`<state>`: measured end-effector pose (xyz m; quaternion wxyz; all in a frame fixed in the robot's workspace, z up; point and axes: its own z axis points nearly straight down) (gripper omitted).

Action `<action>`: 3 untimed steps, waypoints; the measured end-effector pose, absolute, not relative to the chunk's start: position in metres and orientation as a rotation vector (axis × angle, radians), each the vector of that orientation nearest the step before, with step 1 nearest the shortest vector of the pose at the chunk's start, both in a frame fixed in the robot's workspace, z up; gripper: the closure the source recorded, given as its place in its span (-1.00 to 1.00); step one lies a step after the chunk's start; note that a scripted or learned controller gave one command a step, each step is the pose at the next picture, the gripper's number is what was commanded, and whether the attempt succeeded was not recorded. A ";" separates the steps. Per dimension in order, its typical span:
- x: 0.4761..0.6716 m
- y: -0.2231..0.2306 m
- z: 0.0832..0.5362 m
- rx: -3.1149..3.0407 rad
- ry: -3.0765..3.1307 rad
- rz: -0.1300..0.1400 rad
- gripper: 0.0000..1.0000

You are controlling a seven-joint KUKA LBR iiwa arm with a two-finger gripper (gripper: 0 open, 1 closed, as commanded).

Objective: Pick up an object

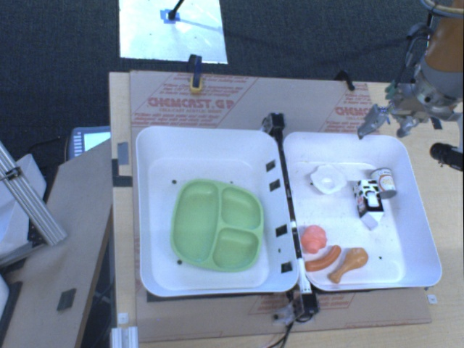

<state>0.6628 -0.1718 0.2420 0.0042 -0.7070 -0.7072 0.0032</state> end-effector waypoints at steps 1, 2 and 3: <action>0.665 -0.171 0.251 -2.219 -2.226 -0.001 -1.00; 0.655 -0.171 0.199 -2.220 -2.223 0.001 -1.00; 0.655 -0.173 0.139 -2.222 -2.223 -0.001 -1.00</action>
